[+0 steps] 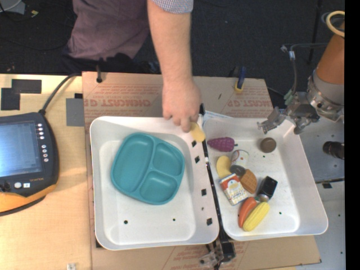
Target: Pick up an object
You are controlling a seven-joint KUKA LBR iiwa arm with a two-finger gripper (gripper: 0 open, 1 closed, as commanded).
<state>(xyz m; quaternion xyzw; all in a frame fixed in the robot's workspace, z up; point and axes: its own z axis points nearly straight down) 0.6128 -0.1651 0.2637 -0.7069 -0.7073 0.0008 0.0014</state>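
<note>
- Toy objects lie clustered in the right bin [306, 204]: a purple fruit [221, 144] near its back-left corner, a brown ball [268, 145] farther right, a yellow piece [223, 165], a small carton [233, 189], a black block [266, 187], a carrot [246, 208] and a corn cob [256, 216] touching at the front.
- The gripper [279, 121] hangs above the right bin's back edge, near the brown ball but apart from it; nothing shows between its fingers, and whether they are apart or together cannot be told.
- The arm [331, 72], grey with an orange band, enters from the right.
- A teal divided plate [148, 168] rests in the left bin [107, 207].
- A person's hand [181, 107] reaches down to the back rim between the bins, touching a small yellow thing [197, 133].
- A pendant [25, 153] sits on the bench at left.
</note>
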